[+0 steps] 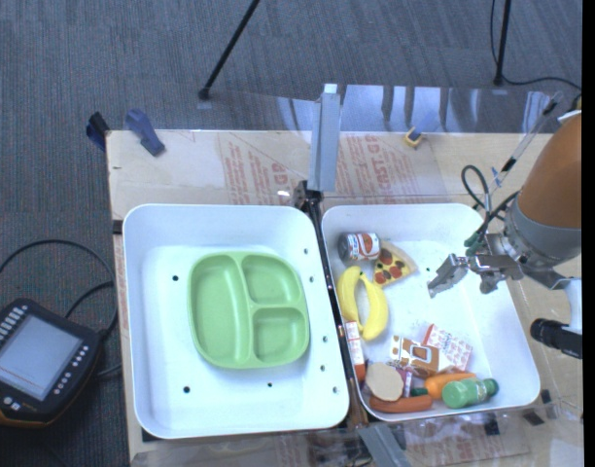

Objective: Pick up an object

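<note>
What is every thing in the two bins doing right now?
green plate: flat, right way up, in the left bin.
banana: lying in the right bin.
can: on its side.
green bottle: on its side.
gripper: above the right bin, holding nothing.

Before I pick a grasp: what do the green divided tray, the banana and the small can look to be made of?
Green tray: likely moulded plastic, matte, one even colour with soft rounded dividers. Banana: probably a plastic toy, given its smooth, uniform yellow, though real fruit can't be ruled out. Can: seems metal with a printed label; its end looks shiny.
</note>
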`<action>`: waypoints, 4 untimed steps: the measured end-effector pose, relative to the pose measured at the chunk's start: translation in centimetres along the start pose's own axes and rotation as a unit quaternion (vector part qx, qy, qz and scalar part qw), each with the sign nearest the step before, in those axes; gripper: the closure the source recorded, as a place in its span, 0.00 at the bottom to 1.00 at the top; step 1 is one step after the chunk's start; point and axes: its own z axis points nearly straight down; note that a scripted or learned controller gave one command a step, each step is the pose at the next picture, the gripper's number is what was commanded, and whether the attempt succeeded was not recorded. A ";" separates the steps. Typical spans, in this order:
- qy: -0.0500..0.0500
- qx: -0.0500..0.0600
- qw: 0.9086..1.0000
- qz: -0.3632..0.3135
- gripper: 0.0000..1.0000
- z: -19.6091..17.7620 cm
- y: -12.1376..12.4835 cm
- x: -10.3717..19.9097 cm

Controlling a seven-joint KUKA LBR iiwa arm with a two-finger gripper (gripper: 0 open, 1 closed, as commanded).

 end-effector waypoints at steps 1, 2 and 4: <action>-0.001 -0.002 0.988 -0.154 0.00 -1.7 0.8 6.4; -0.001 -0.001 0.947 -0.321 0.00 9.1 3.2 6.5; 0.000 0.001 0.948 -0.318 0.00 8.4 3.2 6.3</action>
